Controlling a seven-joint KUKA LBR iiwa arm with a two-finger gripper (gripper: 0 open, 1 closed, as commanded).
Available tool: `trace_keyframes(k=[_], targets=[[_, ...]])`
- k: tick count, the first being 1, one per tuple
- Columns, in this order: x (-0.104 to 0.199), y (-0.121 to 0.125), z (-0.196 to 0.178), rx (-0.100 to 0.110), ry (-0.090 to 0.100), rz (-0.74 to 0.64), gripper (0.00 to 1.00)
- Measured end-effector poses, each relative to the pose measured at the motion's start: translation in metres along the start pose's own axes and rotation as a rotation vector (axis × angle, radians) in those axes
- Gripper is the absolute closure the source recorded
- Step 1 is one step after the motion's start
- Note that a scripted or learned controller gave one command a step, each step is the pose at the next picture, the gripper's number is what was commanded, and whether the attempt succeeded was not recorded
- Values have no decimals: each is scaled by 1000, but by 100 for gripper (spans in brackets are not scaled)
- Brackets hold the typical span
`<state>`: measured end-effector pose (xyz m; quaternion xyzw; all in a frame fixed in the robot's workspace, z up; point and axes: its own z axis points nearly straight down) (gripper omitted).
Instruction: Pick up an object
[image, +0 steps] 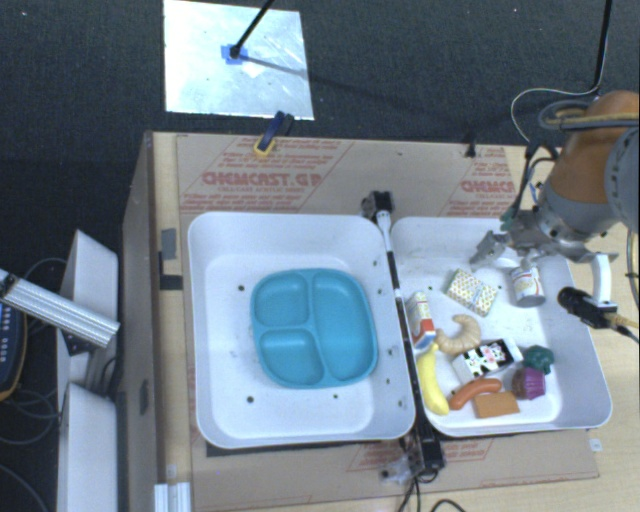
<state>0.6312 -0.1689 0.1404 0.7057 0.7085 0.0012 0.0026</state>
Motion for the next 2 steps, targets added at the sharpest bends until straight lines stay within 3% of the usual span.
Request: trace_keyframes(k=[1, 2], targets=[[39, -91, 56, 5, 2, 3, 0], [25, 4, 55, 2, 1, 0, 0]])
